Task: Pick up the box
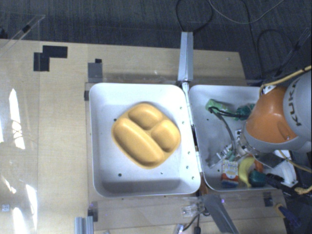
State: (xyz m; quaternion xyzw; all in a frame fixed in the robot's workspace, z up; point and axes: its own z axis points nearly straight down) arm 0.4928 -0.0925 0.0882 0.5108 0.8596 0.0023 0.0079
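The table (58, 130) is pale wood and carries two shallow white bins side by side, with dark floor beyond its far edge. Black cables (229, 13) loop over that floor, and black tape marks (48, 56) lie on the table's far left part.

The left bin (102, 179) holds one thing, a big yellow tray (146, 134) moulded into three rounded lobes. It lies near the bin's middle, turned at a slant and apart from all four walls.

The right bin (204, 145) touches the left bin along a shared edge, where a grey metal post (186, 55) runs away from the camera. The arm (273, 118) reaches into this bin from the right; its orange band covers much of the bin's right half. A dark cable (225, 123) curves down from the bin's far side toward the wrist.

The gripper (234, 152) is low over the bin's near right part, amid a crowd of small things. Whether it is open, closed or gripping anything cannot be told, since the wrist and the clutter blur together there.

A green thing (222, 106) lies at the bin's far side. Just below the gripper sits a small white box (229, 168) with a coloured print, lying near the front wall. A yellow thing (245, 168) lies just beside it on the right, a teal thing (258, 178) lies farther right, and a blue and red bit (229, 183) lies against the front wall.
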